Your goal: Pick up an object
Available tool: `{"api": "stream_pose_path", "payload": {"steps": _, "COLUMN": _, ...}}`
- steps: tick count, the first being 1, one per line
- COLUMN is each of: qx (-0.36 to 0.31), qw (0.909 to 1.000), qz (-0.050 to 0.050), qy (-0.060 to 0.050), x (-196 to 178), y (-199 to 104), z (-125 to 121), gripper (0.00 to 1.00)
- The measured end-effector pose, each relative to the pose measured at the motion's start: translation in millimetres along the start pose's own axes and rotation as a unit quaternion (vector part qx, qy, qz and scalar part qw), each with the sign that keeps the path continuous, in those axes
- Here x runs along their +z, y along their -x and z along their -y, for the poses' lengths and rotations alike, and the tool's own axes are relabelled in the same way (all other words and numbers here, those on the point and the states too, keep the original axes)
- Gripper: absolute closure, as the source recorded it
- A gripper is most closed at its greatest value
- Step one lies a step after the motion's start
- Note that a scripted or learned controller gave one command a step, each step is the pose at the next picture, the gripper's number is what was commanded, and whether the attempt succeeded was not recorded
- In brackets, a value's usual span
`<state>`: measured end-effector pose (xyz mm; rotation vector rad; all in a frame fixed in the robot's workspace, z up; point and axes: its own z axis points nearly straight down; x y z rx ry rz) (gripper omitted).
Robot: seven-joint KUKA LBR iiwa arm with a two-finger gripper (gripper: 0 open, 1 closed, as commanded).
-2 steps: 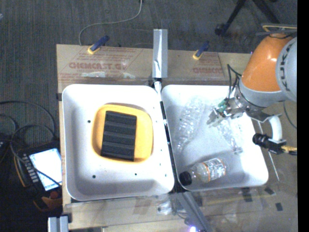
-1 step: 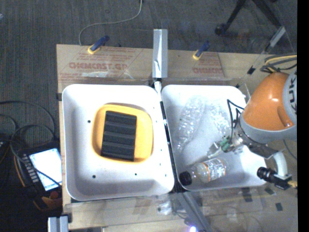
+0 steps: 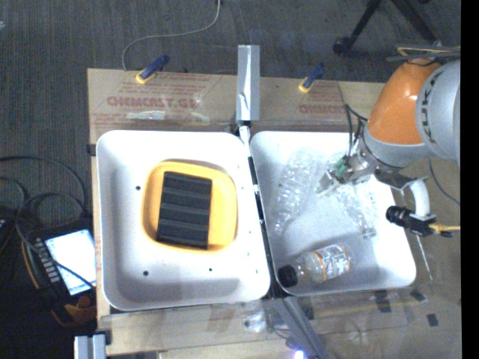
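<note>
The right bin (image 3: 404, 271) holds a clear plastic bottle (image 3: 318, 264) lying on its side at the near edge, with crumpled clear plastic wrap (image 3: 299, 182) further back. The bottle looks light, smooth and likely slippery; gripping across its middle seems soundest. The wrap is flimsy and would collapse. The gripper (image 3: 346, 167) sits over the wrap; whether it is released or clenched, I cannot tell.

In the left bin (image 3: 120, 275) lies a dish (image 3: 224, 200) with a ridged block (image 3: 185, 209) on it. Right of that bin, the right bin (image 3: 389, 271) holds a bottle (image 3: 318, 265) and crumpled plastic (image 3: 296, 182).
</note>
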<state>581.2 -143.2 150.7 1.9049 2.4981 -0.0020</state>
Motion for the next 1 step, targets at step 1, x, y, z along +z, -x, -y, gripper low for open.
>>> {"api": "stream_pose_path", "payload": {"steps": 1, "qx": 0.074, "qw": 0.9972, "qz": -0.001, "qy": 0.0, "x": -35.3, "y": -18.5, "z": 56.9, "gripper": 0.0}}
